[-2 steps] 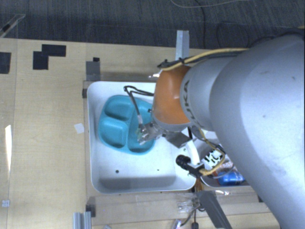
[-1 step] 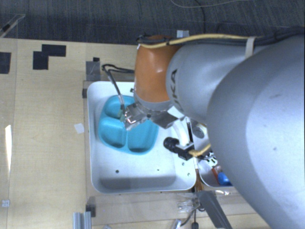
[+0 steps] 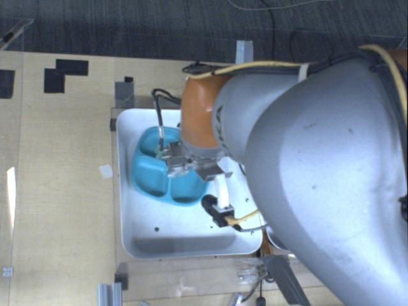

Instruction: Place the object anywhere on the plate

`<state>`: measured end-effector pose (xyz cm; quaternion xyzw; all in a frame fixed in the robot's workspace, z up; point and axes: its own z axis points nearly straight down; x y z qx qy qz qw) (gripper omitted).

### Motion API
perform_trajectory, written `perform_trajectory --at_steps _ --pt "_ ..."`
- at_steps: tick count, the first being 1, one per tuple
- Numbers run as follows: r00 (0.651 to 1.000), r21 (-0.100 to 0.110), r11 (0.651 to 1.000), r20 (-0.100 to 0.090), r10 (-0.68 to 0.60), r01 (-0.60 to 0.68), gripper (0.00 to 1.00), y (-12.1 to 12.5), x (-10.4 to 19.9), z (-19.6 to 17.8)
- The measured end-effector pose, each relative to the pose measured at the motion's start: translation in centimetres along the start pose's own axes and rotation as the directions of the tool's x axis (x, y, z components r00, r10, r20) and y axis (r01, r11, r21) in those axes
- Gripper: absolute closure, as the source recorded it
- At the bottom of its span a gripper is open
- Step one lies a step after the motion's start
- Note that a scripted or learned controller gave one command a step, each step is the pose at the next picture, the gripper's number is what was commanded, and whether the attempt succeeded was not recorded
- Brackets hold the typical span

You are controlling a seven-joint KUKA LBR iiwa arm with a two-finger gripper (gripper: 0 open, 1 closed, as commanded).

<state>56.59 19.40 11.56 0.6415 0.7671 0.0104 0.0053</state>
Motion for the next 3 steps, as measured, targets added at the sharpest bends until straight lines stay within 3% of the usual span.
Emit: perform_trajectory --at_steps 1,2,3 --pt "0.926 0.016 0.926 -0.001 -0.377 0.376 1.00 3.0 -7.5 -0.7" --pt "0.938 -0.008 0.938 0.005 -0.347 0.347 1.00 -1.6 -6.4 1.9" --pt "0.937 -0.014 0.937 0.006 -0.348 0.348 1.00 -1.4 -6.3 0.8"
